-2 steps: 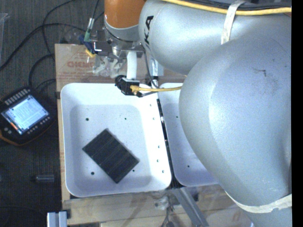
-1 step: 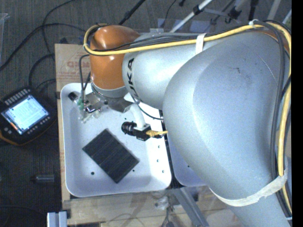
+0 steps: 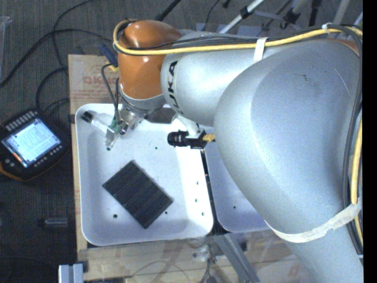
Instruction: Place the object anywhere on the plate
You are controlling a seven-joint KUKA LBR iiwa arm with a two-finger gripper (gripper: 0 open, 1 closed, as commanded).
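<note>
Since the small black object (image 3: pixel 87 117) sits in the far left corner of the left bin (image 3: pixel 88 217), it lies just left of my claw (image 3: pixel 112 133). It is too small for me to read its long axis. I can't tell whether the claw is wide or narrow. The dark ridged plate (image 3: pixel 138 193) lies corner-on, nearer the camera.

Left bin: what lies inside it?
A black ridged plate lies flat; a small dark item sits in the far left corner, near the claw. The arm covers the far right part.
</note>
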